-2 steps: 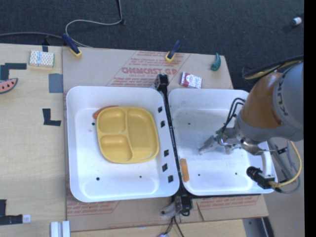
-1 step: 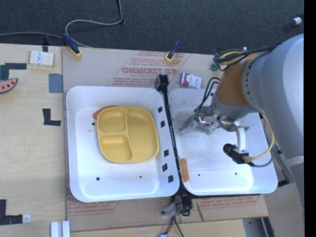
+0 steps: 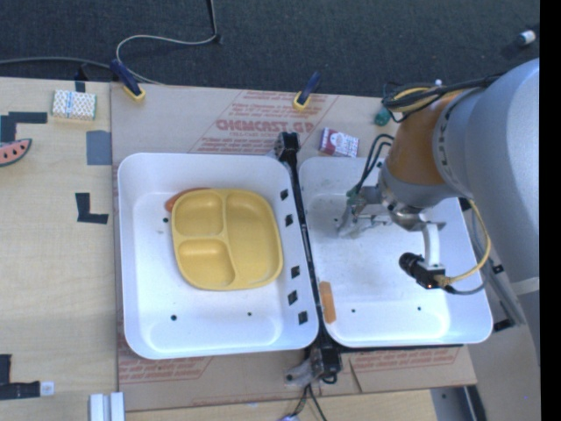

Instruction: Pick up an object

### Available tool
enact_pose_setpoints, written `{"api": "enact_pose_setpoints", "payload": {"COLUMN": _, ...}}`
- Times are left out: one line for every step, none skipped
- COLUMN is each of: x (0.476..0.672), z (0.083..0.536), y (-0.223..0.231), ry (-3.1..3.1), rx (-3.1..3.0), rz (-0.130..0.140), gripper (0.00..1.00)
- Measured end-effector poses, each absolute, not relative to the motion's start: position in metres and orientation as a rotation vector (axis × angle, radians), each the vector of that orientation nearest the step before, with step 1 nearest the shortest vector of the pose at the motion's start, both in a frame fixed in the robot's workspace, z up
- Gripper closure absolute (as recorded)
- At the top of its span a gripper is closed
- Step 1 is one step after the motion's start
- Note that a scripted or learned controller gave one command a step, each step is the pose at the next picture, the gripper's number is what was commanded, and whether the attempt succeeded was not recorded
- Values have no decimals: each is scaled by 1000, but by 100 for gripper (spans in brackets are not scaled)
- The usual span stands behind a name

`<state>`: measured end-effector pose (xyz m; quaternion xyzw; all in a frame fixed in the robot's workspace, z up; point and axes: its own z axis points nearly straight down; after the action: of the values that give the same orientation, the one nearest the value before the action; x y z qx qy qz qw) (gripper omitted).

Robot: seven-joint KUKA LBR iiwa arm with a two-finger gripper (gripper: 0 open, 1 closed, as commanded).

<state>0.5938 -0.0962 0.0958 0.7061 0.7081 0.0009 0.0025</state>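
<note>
Hovering low in the right bin (image 3: 456, 323), the pincer (image 3: 351, 217) hides its grip from me; yellow tray (image 3: 228, 238) lies well left.

The yellow divided plate (image 3: 227, 238) looks like smooth, slightly glossy plastic. Both white bins (image 3: 140, 261) appear smooth plastic too (faintly scuffed), resting on matt brown cardboard (image 3: 237, 125) over pale wood bench (image 3: 44, 261).

Robotics lab bench, my workplace. Two white bins (image 3: 140, 323) side by side on printed cardboard sheet (image 3: 254, 125), clamped at bench's far edge with spring clamps (image 3: 307, 93) (blue-yellow). Black tape marks (image 3: 88, 209) on wooden bench top. Cable (image 3: 175, 38) trails over dark carpet behind. My grey arm (image 3: 500, 139), orange band.
</note>
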Motion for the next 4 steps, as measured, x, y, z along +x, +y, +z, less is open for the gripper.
{"api": "enact_pose_setpoints", "payload": {"x": 594, "z": 105, "y": -95, "ry": 2223, "rx": 2215, "rz": 2, "gripper": 100}}
{"api": "enact_pose_setpoints", "payload": {"x": 593, "z": 114, "y": -95, "ry": 2226, "rx": 2216, "rz": 2, "gripper": 100}}
{"api": "enact_pose_setpoints", "payload": {"x": 593, "z": 114, "y": -95, "ry": 2226, "rx": 2216, "rz": 2, "gripper": 0}}
{"api": "enact_pose_setpoints", "payload": {"x": 656, "z": 86, "y": -112, "ry": 2223, "rx": 2216, "rz": 2, "gripper": 0}}
